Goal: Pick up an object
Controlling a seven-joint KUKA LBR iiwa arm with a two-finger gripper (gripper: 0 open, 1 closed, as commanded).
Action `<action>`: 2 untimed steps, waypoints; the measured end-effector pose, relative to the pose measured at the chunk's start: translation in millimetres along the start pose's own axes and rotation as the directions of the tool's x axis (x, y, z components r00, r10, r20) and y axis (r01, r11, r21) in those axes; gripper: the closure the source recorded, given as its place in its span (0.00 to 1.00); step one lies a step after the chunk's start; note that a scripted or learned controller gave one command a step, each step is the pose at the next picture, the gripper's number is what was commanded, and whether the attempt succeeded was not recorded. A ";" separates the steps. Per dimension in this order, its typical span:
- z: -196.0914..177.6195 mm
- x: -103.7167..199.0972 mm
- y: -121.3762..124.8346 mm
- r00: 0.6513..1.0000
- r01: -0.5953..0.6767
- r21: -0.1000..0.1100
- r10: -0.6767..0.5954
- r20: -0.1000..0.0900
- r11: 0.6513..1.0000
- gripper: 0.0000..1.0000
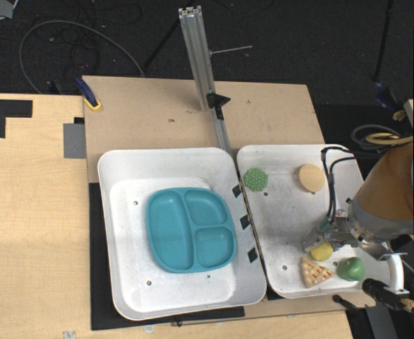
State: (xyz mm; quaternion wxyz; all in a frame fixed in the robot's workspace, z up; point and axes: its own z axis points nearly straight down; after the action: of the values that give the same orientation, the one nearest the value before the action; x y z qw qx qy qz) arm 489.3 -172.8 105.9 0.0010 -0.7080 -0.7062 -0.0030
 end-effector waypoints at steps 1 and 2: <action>-62.4 -3.9 2.7 1.000 0.003 0.000 -0.003 0.007 1.000 1.00; -107.8 -5.0 11.0 1.000 0.005 0.001 -0.005 0.006 1.000 1.00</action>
State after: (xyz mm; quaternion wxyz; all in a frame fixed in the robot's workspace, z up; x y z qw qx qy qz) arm 500.0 -178.4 213.7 -0.0010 -0.7064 -0.7078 -0.0005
